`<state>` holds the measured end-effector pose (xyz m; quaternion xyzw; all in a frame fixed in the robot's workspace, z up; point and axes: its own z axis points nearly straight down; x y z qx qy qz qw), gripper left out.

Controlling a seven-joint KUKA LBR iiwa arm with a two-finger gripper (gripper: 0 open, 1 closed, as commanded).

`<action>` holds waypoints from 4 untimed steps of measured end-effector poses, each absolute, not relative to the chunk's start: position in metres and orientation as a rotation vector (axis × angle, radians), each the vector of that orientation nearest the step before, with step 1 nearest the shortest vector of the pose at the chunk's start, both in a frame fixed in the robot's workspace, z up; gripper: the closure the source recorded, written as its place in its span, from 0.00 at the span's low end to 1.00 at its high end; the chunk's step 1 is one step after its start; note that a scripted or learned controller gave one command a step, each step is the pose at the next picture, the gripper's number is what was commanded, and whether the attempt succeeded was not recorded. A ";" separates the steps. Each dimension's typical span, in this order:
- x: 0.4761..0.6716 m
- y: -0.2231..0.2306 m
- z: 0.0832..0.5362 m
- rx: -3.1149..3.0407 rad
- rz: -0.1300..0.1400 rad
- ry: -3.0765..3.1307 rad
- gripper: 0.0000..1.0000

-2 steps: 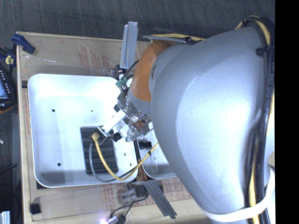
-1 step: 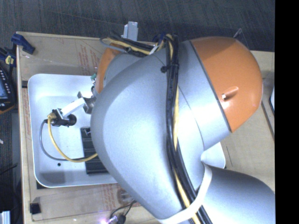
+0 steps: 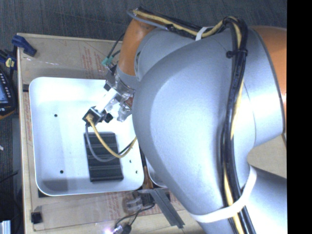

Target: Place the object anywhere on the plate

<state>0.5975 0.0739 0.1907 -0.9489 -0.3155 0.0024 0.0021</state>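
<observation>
**Arm over the left bin, dark ribbed object on its floor**

Camera view: the grey arm (image 3: 204, 121) takes up most of the right half of the picture, its large rounded body hiding nearly all of the right-hand bin (image 3: 152, 179), of which just a sliver of white rim peeps out below the arm. An orange band (image 3: 130, 43) shows above the wrist, and a yellow-and-black cable bundle (image 3: 229, 82) runs along the arm's back, held by a white tie near the bottom.

The gripper (image 3: 100, 113) reaches out over the left bin (image 3: 39, 130), pointing down and to the left, above the middle of the bin's floor. Its tip is small, dark and partly mixed up with fittings and wires, so I cannot tell how its jaws stand, or whether anything sits between them.

A dark ribbed rectangular object (image 3: 104, 156) lies flat on the white floor of the left bin, toward the lower right part, just below the gripper's tip. A yellow cable loop (image 3: 109, 147) hangs from the wrist and crosses over the top of this object. Whether the gripper touches the object cannot be made out.

The bins rest on a brown board (image 3: 73, 50). A blue clamp (image 3: 23, 45) sits at the board's upper left corner.
</observation>
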 end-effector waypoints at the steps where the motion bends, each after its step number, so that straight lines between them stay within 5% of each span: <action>1: 0.623 0.103 0.103 -3.065 0.014 -0.671 1.00; 2: 0.640 0.106 0.119 -2.792 0.008 -1.431 1.00; 3: 0.609 0.112 0.090 -2.945 0.013 -1.080 1.00; 4: 0.635 0.033 0.191 -3.047 0.004 -0.750 1.00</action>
